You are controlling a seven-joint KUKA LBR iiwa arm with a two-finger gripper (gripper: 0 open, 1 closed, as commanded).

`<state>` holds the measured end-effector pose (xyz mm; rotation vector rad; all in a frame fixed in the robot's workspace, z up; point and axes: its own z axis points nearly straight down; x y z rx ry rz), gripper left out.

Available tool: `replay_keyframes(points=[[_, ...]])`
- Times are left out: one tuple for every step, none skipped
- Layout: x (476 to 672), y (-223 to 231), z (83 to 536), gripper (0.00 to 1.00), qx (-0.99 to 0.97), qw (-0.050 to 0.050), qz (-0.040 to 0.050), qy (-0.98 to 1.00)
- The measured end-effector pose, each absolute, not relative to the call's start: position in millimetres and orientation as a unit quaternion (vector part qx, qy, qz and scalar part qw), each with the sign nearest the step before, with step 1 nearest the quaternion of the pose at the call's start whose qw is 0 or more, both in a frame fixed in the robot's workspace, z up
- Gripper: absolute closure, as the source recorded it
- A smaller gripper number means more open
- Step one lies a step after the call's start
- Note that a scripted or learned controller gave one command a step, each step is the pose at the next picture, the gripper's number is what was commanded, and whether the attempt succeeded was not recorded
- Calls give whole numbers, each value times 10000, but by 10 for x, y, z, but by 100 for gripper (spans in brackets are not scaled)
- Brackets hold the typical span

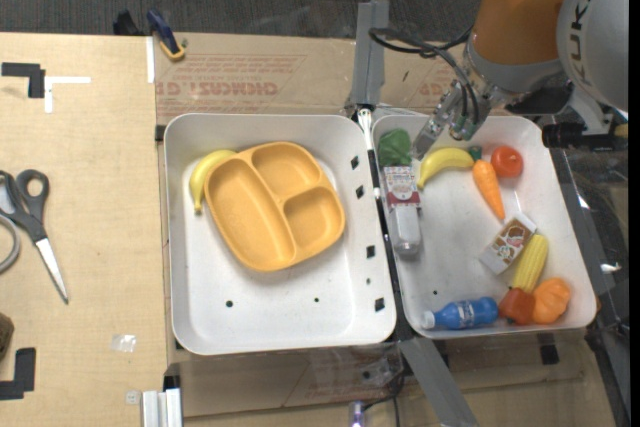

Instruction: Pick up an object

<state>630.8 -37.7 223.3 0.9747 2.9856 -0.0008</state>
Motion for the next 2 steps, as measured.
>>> replay_keyframes(points=[[6319, -379, 2328, 100, 3092, 24, -5, 9510], [6401, 122, 2344, 100, 3078, 15, 0, 9514]])
